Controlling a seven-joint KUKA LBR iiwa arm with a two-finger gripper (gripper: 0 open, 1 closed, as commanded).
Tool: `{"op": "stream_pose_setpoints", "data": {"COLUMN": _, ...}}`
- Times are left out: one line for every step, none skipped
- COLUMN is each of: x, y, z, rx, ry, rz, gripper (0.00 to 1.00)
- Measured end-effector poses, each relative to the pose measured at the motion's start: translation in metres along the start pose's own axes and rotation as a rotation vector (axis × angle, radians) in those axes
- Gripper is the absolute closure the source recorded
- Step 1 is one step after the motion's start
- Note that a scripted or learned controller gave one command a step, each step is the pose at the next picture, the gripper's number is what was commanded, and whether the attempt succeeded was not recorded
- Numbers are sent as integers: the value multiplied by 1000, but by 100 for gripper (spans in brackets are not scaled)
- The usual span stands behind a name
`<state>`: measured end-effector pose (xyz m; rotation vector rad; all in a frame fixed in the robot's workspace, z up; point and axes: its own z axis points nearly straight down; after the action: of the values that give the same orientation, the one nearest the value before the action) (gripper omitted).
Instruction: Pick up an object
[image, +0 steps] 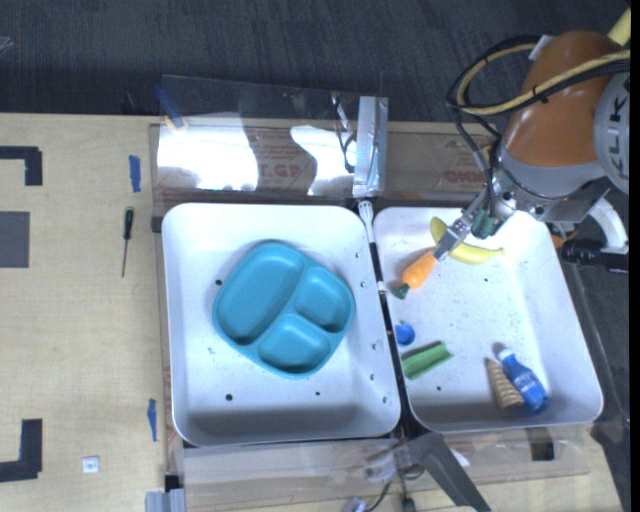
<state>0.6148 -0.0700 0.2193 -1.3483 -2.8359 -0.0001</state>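
Note:
The right bin (570, 330) holds several small objects. A yellow banana (474, 253) lies at its back. An orange carrot (419, 271) with a green end sits to the banana's left, close to the divider. Nearer the front are a small blue ball (404, 334), a green stick (425, 359), a blue bottle (524, 381) and a tan ridged cone (499, 385) side by side. My gripper (462, 234) hangs at the back of the right bin, directly over the banana's left end and just right of the carrot. Nothing shows held in it.
The left bin (190, 250) holds a blue divided plate (285, 305). A clear plastic sheet (260, 150) and a metal bar (368, 145) stand behind the bins. The arm's orange band (560, 90) and black cables (490, 70) hang over the back right corner.

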Motion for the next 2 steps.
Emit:
{"op": "stream_pose_setpoints", "data": {"x": -29, "y": 11, "z": -66, "rx": -8, "ry": -10, "rz": -81, "gripper": 100}}
{"op": "stream_pose_setpoints", "data": {"x": 46, "y": 6, "z": 0, "rx": 0, "ry": 0, "rz": -253, "gripper": 100}}
